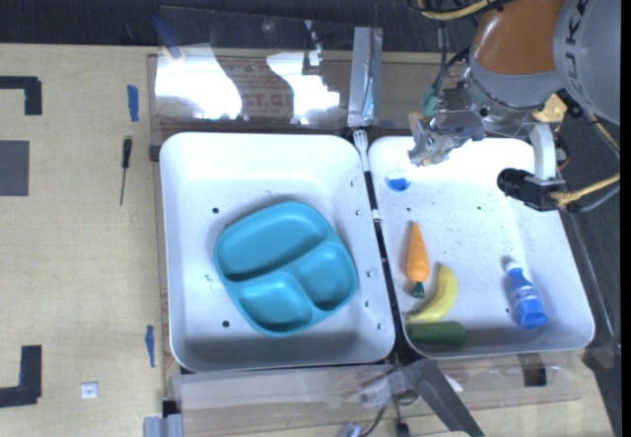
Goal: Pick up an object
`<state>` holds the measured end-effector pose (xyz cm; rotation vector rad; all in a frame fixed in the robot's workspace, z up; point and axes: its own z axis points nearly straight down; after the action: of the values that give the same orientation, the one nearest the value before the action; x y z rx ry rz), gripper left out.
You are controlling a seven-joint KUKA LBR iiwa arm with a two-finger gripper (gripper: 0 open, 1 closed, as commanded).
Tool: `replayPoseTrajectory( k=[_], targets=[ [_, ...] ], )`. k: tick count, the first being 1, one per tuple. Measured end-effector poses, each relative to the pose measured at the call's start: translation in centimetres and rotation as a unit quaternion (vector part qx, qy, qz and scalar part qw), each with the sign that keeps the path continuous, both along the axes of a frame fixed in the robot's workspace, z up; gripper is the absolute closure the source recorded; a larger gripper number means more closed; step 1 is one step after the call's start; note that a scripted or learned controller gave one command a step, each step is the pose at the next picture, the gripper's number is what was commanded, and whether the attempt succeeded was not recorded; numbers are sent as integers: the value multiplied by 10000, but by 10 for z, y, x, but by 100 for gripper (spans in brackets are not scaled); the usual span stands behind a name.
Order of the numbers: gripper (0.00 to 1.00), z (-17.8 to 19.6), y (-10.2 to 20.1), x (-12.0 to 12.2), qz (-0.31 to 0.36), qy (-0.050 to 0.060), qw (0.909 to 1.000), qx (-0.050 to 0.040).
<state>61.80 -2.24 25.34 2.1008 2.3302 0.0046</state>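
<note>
You have one carrot, one banana, one bottle; at twelve o'clock the gripper grasps nothing, its opening unclear.

Bright, even overhead light; strong glare on the clear panel behind the bins, blown to white w/ no detail. Right bin floor also washed out near the arm; left bin shows soft shadow under the blue tray. Focus mostly sharp, slight softness at frame edges.
</note>
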Motion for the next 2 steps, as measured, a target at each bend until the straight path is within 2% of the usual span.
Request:
replayPoseTrajectory(
  k=[1, 2],
  targets=[
    [0, -1, 0, 0, -2, 9, 10000, -2],
    [0, -72, 16, -62, 59, 58, 10000, 5]
  ],
)
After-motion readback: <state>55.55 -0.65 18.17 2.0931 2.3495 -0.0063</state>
